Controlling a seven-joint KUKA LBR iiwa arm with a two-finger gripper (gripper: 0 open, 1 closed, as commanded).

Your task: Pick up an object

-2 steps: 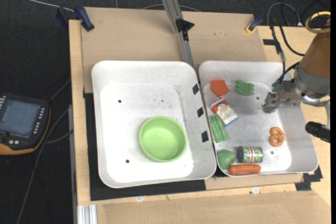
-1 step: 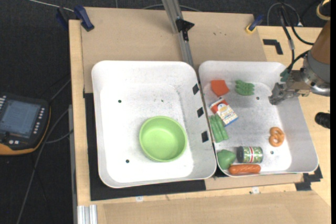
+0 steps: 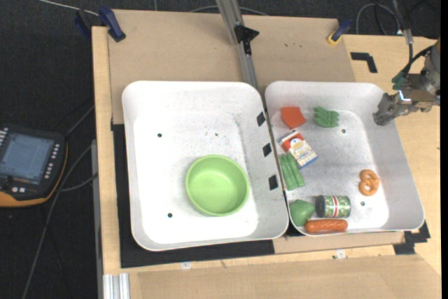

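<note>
Camera view: the gripper (image 3: 387, 109) hangs over the right bin's (image 3: 392, 154) far right rim (whether it is open or closed cannot be told). In that bin lie an orange block (image 3: 292, 116), carton (image 3: 299, 149), pretzel (image 3: 368, 182) and can (image 3: 332, 206). A green bowl (image 3: 217, 185) sits in the left bin (image 3: 150, 115).

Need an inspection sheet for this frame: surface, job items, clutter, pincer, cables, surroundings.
Surface: wooden bench bearing two shallow white bins, left bin, right bin.
Job's things: right bin holds orange block, green leafy toy, small carton, green ridged piece, orange pretzel, small can, red sausage.
Clutter: green plastic bowl in left bin.
Grippers: pincer over right bin's far right rim, holding nothing visible.
Cables: black cables on floor.
Surroundings: teach pendant at left.
</note>
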